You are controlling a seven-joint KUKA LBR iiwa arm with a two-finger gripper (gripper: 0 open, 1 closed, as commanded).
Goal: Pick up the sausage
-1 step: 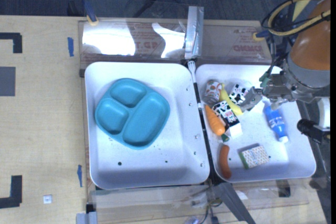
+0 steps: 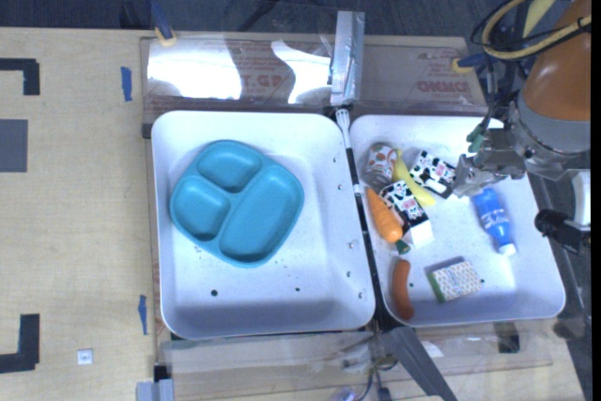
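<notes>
The sausage (image 2: 402,287) lies in the right bin (image 2: 526,300), close to its front left corner, just beside the bin's left wall. A carrot (image 2: 384,214) rests above it, and a patterned sponge (image 2: 455,279) sits to its right. The claw (image 2: 472,166) hangs over the bin's right half near a blue bottle (image 2: 494,219); I cannot tell how it stands. A blue divided plate (image 2: 237,201) sits in the left bin (image 2: 188,300).

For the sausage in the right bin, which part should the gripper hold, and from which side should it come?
Probably its middle, from straight above. The sausage lies flat and lengthwise beside the right bin's left wall, so fingers closing across its narrow width fit best.
</notes>
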